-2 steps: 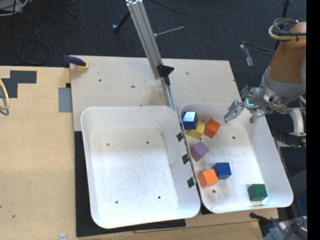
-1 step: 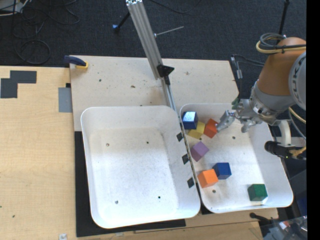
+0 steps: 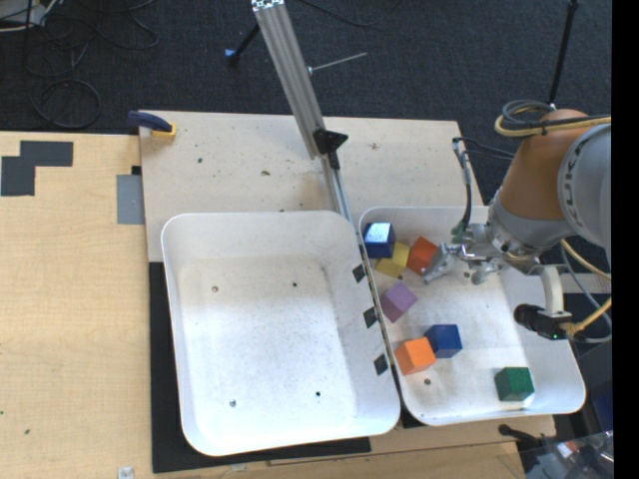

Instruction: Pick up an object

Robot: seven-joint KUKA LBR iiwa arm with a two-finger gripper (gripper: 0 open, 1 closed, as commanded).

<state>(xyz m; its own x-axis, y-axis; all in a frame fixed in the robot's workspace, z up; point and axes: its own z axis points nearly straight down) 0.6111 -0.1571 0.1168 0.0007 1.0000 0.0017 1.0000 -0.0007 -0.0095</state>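
Several small blocks lie in the right bin (image 3: pixel 559 392). A blue-and-white block (image 3: pixel 377 236), a yellow block (image 3: pixel 394 260) and a red block (image 3: pixel 423 254) cluster at its far left corner. A purple block (image 3: pixel 398 299) sits below them, with an orange block (image 3: pixel 415 354) and a blue block (image 3: pixel 444 339) touching nearer the front. A green block (image 3: pixel 515 383) rests alone at the front right. My gripper (image 3: pixel 451 264) hangs low over the bin, just right of the red block, close to touching it. Nothing shows as lifted.
The left bin (image 3: pixel 200 257) stands beside the right one, with black clips (image 3: pixel 369 317) along the shared wall. A slanted aluminium bar (image 3: pixel 300 88) rises behind the bins. The arm's orange band (image 3: pixel 534 168) and cables (image 3: pixel 559 317) hang over the right bin's right side.
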